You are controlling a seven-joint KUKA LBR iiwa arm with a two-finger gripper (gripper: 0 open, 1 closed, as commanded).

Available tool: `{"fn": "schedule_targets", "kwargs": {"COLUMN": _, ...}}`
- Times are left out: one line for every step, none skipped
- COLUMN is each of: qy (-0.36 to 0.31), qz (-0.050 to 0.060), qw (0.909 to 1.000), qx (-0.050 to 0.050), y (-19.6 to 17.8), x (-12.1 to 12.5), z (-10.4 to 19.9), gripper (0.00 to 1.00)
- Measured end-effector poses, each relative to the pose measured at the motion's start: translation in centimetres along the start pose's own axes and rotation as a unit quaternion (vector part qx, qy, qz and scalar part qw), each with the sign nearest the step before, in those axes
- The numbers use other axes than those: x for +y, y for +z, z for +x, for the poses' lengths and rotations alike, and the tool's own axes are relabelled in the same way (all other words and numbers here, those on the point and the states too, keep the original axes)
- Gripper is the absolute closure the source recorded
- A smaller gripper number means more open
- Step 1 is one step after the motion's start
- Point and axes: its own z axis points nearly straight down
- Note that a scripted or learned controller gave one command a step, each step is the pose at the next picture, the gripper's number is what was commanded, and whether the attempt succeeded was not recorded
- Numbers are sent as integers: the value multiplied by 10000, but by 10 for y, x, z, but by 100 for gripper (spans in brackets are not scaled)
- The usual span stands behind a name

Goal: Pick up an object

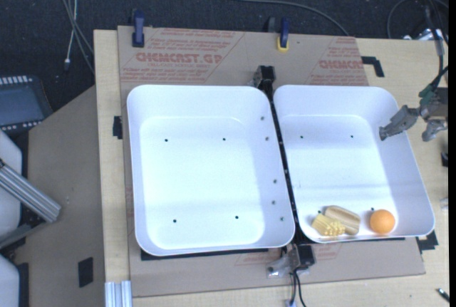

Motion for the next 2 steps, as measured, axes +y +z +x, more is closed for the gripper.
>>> {"fn": "schedule_targets", "kwargs": {"qy": -1, "qz": -7, "qw": 10000, "qx": -1, "y": -11, "x": 0, "z": 0, "gripper": 100}}
{"fn": "schedule_targets", "kwargs": {"qy": -19, "qz": -8, "qw": 10000, "qx": 3, "y": -29, "x": 4, "z": 42, "gripper": 100}}
